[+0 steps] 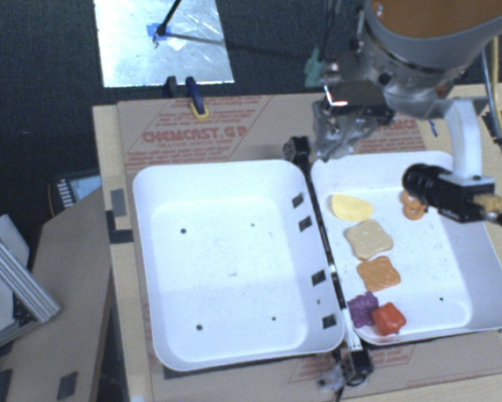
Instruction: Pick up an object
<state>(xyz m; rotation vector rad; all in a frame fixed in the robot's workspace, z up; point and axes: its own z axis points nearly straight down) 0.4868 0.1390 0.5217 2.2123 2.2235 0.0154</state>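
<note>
- Fingers of our grey two-finger gripper hang over the far left corner of the white right-hand bin; we cannot tell whether they are apart or together.
- From them, the pale yellow rounded piece lies nearest, at 6 o'clock.
- Beyond it, also towards 6 o'clock, we see the tan bread-shaped slice, its long axis running roughly 11 to 5.

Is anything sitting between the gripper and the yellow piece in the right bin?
Nothing visible. The gripper hangs over the right bin's far rim, and only bare bin floor separates it from the yellow piece.
</note>
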